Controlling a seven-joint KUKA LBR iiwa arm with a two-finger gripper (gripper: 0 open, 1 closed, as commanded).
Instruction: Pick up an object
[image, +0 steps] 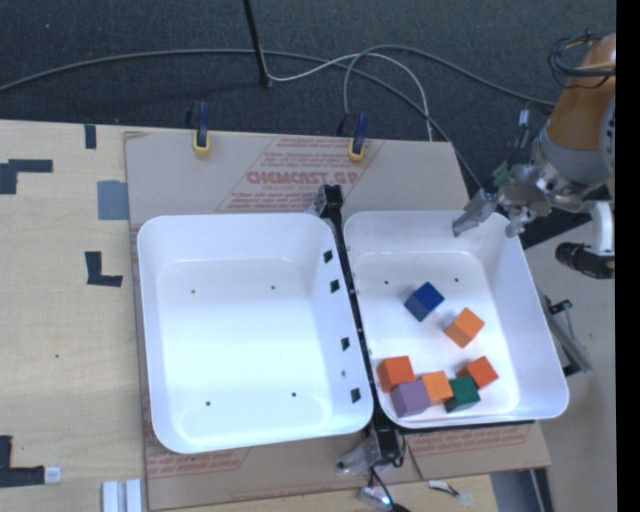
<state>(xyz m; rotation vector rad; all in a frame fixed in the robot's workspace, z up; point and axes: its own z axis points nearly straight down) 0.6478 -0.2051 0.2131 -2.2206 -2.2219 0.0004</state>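
Overhead slanted view of the pick cell. The desk (60, 330) fills the frame, carrying a cardboard sheet (290, 180) clamped at its upper edge, and on it two white bins side by side. The left bin (160, 300) sits centre-left; the right bin (510, 290) sits centre-right and holds all the blocks.

The arm (585, 110) enters from the upper right of the frame. Its gripper (490, 212) hangs over the upper right rim of the right bin, above the bin's far corner; whether it is spread or clenched cannot be told at this size, and nothing is seen between its tips.

Key relation: every candidate lies below and left of the gripper in the frame, toward the bin's lower half. The nearest is the blue block (424, 300), standing alone near the bin's centre. Next is the lone orange block (464, 327), just down-right of the blue one and apart from it. Farthest is a cluster along the lower edge: an orange-red block (396, 371), a purple block (409, 397), an orange one (437, 385), a green block (462, 392) and another orange-red one (481, 371), packed touching or nearly so.

Judgement: the blue block, isolated and closest, offers the cleanest grasp; the cluster leaves little room for the gripper.
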